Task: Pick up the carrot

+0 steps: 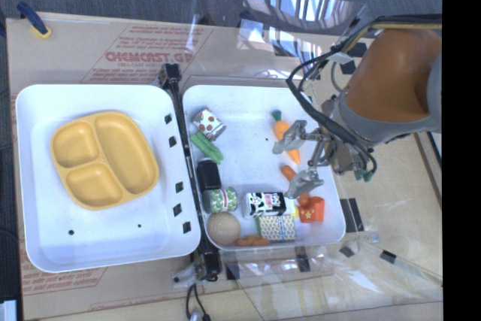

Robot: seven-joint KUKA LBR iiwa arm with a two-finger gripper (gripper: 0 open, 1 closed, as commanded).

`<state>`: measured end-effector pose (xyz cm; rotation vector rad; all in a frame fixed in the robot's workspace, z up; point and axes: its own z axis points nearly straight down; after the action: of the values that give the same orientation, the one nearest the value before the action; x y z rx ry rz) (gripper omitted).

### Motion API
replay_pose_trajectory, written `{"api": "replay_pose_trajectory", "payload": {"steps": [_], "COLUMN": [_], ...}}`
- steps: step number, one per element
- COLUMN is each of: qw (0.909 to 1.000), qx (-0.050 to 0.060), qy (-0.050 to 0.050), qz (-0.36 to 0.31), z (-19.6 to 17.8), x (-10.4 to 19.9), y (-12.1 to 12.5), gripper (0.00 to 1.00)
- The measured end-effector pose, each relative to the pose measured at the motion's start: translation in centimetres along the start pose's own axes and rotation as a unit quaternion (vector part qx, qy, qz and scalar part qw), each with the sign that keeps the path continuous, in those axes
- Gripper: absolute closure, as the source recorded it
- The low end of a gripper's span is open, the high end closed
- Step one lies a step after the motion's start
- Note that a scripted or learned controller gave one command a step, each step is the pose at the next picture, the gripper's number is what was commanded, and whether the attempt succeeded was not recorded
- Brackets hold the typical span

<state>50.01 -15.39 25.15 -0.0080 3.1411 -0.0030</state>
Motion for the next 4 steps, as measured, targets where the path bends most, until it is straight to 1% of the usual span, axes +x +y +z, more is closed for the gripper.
{"api": "replay_pose_trajectory", "payload": {"steps": [1, 2, 3, 4], "qw": [0.9986, 0.9982, 0.9985, 0.9942], "qx": [0.000, -0.002, 0.000, 0.001], "qy": [0.000, 0.005, -0.003, -0.004], "qz": [0.053, 0.060, 0.055, 0.107], "z": [2.2, 15.1, 13.4, 6.3], "x": [-7.4, -9.8, -10.4, -6.6], "y": [-5.4, -5.4, -5.3, -5.6], "gripper": [0.00, 0.00, 1.00, 1.00]}}
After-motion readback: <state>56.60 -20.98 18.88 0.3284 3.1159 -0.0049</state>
